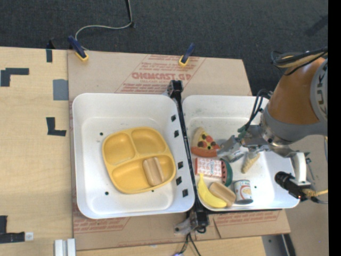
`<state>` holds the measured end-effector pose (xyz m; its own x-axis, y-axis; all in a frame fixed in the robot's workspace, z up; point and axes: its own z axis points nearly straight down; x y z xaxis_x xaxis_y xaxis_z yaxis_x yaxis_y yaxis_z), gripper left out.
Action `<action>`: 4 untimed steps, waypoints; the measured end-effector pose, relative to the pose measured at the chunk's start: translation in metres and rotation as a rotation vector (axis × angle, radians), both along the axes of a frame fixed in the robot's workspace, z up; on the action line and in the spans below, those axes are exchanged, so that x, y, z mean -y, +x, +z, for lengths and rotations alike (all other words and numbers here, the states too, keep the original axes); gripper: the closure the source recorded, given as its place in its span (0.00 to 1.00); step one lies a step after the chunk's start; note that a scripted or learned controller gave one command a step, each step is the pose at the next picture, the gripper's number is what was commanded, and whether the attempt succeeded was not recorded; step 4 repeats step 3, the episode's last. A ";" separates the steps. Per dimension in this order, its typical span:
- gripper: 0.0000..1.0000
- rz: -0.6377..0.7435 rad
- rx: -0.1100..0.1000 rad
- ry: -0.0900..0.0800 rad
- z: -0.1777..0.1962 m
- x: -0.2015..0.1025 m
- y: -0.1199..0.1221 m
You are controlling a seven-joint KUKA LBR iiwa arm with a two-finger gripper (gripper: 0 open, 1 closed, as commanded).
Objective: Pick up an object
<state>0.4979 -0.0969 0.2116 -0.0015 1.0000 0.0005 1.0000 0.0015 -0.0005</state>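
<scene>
Where the gripper reaches down into the right bin, its grey fingers spread open over the toys and nothing lies between them. Just left of them lies a pizza slice, tan with red spots and a red crust edge. Nearer sits a red-and-white packet with a watermelon wedge at its right side, then a yellow banana, a hot dog bun resting on it, and a small tin can to the right. A pale, slim piece lies right of the gripper. In the left bin a yellow divided tray carries a second hot dog. Two blue-and-yellow clamps pin the cardboard at the far edge.
</scene>
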 end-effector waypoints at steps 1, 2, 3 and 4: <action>0.00 -0.001 0.007 -0.002 -0.123 0.045 0.011; 1.00 -0.001 0.008 -0.001 -0.114 0.044 0.011; 1.00 0.000 -0.001 0.000 -0.028 -0.015 -0.014; 1.00 0.000 -0.001 0.000 -0.028 -0.015 -0.014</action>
